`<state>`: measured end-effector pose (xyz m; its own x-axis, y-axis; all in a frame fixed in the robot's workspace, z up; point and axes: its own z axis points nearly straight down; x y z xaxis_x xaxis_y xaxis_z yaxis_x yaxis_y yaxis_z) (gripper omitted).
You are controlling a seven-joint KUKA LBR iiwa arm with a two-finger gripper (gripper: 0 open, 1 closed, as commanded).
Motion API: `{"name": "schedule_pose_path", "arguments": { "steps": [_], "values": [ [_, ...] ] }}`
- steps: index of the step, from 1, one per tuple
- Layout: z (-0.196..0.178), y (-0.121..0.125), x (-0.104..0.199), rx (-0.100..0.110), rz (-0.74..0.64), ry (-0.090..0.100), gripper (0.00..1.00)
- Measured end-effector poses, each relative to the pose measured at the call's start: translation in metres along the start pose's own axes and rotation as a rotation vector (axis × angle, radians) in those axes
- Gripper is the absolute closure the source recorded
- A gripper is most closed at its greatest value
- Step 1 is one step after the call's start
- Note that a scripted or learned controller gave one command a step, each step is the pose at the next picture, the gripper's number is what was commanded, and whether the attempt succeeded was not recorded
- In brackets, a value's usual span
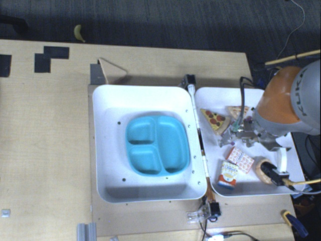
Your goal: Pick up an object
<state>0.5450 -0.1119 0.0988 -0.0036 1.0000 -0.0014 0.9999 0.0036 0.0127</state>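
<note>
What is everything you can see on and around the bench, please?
left bin: 1, white, left on the bench
right bin: 1, white, beside it
divided plate: 1, blue, in the left bin
pizza slice: 1, red and yellow, far left part of the right bin
flat box: 1, white with red pattern, middle of the right bin
carton: 1, white, blue and red, near edge of the right bin
ring: 1, tan, right bin, right of the flat box
curved thing: 1, yellow, on the floor
arm: 1, grey with orange band, from the right
gripper: 1, over the right bin
</note>
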Motion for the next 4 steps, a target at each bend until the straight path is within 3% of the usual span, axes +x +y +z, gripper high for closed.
{"name": "schedule_pose_path", "arguments": {
  "steps": [1, 2, 3, 4],
  "values": [
    [-0.011, 0.001, 0.001, -0.002, -0.001, 0.000, 1.00],
    [-0.011, 0.001, 0.001, -0.002, -0.002, 0.001, 0.00],
    [-0.021, 0.003, 0.002, -0.005, -0.003, 0.001, 1.00],
    [-0.021, 0.003, 0.002, -0.005, -0.004, 0.001, 0.00]
  ]
}}
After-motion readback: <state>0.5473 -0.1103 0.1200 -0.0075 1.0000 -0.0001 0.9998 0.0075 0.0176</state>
